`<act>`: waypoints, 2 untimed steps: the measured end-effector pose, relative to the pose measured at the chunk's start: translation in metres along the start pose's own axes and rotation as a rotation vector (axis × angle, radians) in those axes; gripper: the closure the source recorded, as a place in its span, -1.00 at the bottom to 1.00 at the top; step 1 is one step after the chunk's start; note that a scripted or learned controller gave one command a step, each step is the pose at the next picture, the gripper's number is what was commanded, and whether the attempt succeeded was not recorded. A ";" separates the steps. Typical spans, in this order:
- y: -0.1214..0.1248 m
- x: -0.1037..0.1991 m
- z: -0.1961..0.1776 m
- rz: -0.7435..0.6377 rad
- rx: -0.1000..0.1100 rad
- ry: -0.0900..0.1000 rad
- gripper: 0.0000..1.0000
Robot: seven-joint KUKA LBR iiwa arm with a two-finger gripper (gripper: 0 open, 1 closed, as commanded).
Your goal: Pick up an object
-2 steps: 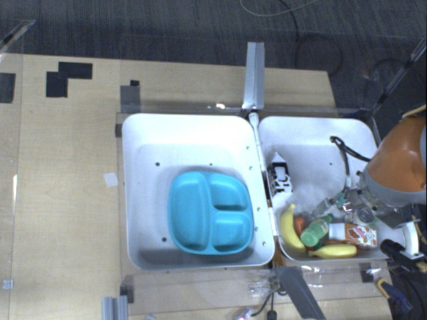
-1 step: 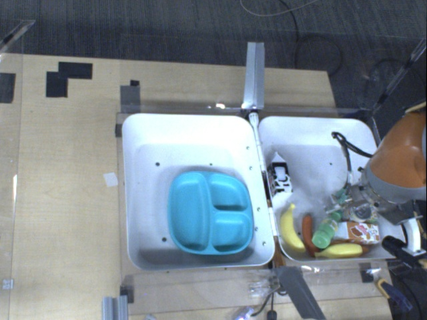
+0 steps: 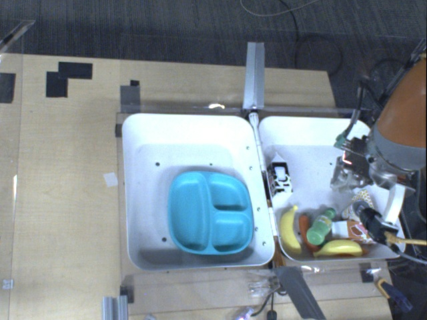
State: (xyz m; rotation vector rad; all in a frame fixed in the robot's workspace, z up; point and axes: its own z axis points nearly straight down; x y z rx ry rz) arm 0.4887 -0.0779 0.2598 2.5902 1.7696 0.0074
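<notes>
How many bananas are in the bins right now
2. One yellow banana stands along the right white bin's left wall; another yellow banana lies by its near edge. More may hide under the arm.

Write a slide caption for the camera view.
Arm's gripper hovers over the right bin holding bananas and a green bottle; blue divided plate sits in the left bin.

I see a pale wood-grain bench top (image 3: 60, 179) under even light. Black square markers (image 3: 67, 77) sit near its far left edge. Beyond, dark grey ribbed carpet (image 3: 133, 12) carries a thin looping cable (image 3: 293, 9).
</notes>
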 end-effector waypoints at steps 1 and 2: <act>-0.003 0.009 -0.021 -0.424 -0.001 0.000 1.00; 0.016 -0.040 -0.020 -0.669 -0.002 -0.001 1.00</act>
